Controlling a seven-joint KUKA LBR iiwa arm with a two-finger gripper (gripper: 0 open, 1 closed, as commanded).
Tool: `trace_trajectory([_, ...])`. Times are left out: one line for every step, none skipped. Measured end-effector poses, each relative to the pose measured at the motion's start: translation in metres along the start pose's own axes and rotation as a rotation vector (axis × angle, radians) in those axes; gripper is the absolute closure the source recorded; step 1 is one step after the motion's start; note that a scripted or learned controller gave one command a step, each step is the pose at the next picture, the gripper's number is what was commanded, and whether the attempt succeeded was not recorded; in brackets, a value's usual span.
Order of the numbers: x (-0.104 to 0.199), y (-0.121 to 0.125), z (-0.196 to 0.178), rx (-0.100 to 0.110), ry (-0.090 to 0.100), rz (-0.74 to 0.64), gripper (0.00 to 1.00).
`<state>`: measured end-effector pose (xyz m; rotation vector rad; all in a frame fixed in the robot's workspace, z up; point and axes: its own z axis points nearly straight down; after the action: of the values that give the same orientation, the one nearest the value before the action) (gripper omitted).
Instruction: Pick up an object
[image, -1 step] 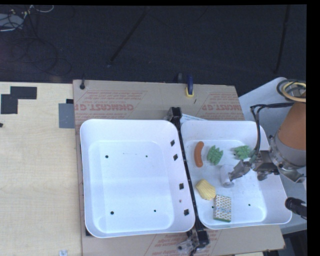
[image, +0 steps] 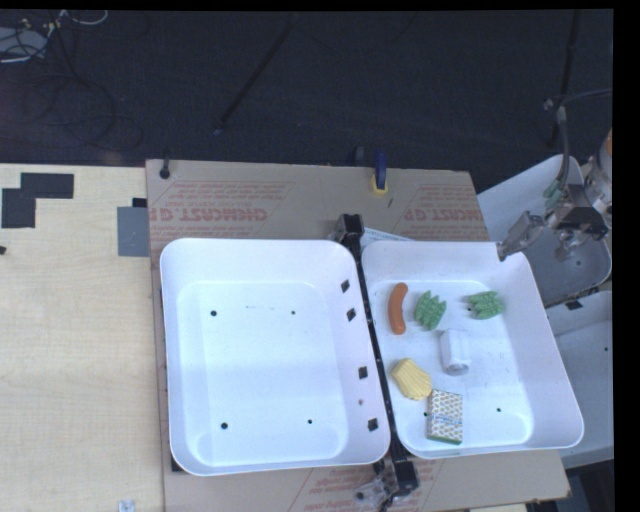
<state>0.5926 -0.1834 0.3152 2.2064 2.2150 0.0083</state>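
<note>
- White right bin (image: 520, 420) held a sausage (image: 398, 307), corn (image: 411, 379) and a can (image: 455, 351).
- Gripper (image: 560, 222) hung past its far corner; whether it was spread, I couldn't tell.

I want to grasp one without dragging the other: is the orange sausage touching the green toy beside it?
Apart. The camera view shows a strip of white bin floor between the orange sausage and the green toy to its right.
</note>
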Motion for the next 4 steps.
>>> trace_trajectory([0.01, 0.02, -0.208, -0.002, 0.002, 0.002, 0.0])
trace_trajectory([0.011, 0.02, -0.207, 0.019, 0.006, -0.002, 1.0])
trace_trajectory([0.006, -0.027, 0.024, 0.034, 0.012, 0.005, 1.0])
trace_trajectory([0.086, -0.065, -0.084, 0.007, 0.009, -0.005, 1.0])
